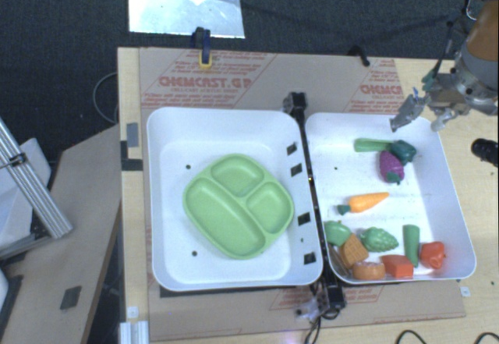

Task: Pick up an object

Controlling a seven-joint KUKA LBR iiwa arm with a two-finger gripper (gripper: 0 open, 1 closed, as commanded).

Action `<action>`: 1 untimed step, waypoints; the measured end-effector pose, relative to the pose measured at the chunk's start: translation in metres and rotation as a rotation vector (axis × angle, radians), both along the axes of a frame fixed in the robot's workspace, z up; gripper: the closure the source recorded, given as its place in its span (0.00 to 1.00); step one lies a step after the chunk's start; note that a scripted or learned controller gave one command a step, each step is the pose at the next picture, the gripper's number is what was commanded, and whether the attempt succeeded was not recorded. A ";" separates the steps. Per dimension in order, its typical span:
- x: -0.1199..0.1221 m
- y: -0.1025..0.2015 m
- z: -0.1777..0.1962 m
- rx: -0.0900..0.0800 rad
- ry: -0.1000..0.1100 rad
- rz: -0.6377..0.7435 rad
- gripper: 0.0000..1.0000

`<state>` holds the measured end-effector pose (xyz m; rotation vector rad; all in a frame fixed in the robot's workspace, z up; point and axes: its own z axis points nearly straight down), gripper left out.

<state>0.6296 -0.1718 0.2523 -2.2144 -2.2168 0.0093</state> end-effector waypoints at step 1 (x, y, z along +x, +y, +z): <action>0.002 0.001 0.008 -0.002 -0.012 0.003 0.00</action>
